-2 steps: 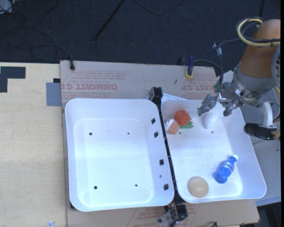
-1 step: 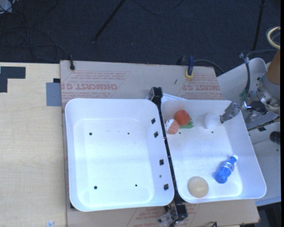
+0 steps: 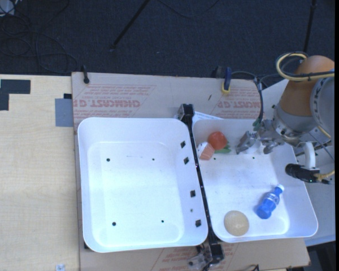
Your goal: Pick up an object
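The right bin [image 3: 305,213] holds a red-orange rounded object with a green piece [image 3: 218,140] near its far left corner. A small white and orange piece [image 3: 205,151] lies just left of it. Toward the near right lies a blue bottle [image 3: 268,202], and a pale tan round object [image 3: 236,223] rests near the front edge. My gripper [image 3: 254,142] hovers over the far part of the right bin, right of the red-orange object, with nothing seen between its fingers.
The left bin [image 3: 90,151] sits beside the right one, with a black divider [image 3: 193,174] between them. The arm's grey and orange body [image 3: 302,95] stands at the right. A yellow clamp [image 3: 226,87] is on the cardboard behind.
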Robot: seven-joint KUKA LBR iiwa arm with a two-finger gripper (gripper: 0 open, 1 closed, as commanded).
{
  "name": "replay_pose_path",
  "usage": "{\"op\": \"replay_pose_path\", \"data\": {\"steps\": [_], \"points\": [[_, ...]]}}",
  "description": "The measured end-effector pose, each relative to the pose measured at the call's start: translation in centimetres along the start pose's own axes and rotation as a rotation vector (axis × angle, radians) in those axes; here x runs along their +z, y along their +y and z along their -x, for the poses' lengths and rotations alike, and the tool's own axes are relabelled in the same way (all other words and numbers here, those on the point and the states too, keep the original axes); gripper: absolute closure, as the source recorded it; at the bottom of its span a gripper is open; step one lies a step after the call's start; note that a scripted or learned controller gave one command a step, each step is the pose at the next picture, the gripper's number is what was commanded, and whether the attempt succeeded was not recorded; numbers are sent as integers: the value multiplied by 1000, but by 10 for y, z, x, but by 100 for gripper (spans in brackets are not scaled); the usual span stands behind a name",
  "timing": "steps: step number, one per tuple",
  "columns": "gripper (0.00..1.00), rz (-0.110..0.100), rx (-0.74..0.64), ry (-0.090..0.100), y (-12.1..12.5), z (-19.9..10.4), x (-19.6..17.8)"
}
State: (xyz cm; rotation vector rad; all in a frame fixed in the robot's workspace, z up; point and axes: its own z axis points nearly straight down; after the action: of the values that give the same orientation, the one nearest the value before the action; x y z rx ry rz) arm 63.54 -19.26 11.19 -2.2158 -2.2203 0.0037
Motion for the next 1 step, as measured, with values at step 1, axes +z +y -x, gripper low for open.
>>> {"op": "replay_pose_path", "data": {"steps": [1], "points": [[0, 20, -5, -3, 11, -57, -159]]}}
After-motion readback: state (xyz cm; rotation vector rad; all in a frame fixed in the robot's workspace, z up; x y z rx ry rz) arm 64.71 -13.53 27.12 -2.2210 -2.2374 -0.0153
